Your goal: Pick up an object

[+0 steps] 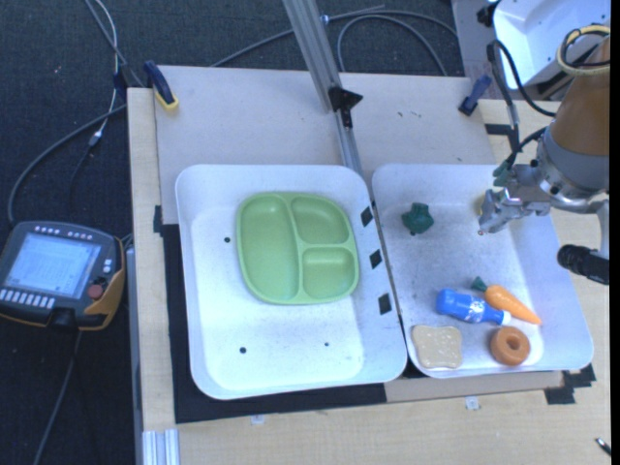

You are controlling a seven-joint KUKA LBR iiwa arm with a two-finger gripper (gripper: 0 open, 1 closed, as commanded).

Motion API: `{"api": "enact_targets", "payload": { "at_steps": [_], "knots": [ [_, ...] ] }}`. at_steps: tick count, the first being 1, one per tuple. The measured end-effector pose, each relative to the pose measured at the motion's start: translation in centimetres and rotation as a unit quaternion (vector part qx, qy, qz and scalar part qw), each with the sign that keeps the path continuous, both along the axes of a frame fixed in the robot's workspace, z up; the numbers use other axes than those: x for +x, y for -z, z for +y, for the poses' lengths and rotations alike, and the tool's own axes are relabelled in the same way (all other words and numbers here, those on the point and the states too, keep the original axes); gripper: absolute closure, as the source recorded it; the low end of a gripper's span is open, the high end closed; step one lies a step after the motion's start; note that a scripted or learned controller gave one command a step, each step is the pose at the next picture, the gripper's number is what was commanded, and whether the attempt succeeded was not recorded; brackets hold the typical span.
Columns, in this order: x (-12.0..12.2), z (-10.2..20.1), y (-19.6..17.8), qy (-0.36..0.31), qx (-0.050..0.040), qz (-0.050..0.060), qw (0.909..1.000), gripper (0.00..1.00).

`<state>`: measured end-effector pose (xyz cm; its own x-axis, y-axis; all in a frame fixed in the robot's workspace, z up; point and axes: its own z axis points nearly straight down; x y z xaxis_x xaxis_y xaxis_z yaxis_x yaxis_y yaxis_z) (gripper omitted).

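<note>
Hovering over right bin [573,310]: end effector [489,214], finger state indiscernible, nothing visibly held; green toy [418,218] nearby, carrot [511,304], donut [510,345] below.

Arm [581,124] has an orange band over a grey wrist, black cables looped alongside, and a small silvery metal gripper [489,216].

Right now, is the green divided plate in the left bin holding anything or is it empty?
Empty. The green divided plate lies flat in the left bin, and all three compartments show bare green.
</note>
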<state>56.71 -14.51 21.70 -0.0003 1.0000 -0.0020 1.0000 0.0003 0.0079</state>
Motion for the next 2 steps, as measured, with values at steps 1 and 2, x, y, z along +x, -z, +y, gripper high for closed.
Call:
{"api": "enact_targets", "payload": {
  "at_steps": [1, 2],
  "knots": [
    [0.3, 1.0, -5.2, -0.001, 0.0003, 0.001, 1.0000, 1.00],
    [-1.6, 6.7, -5.2, -0.003, 0.0027, 0.005, 1.0000, 1.00]
  ]
}}
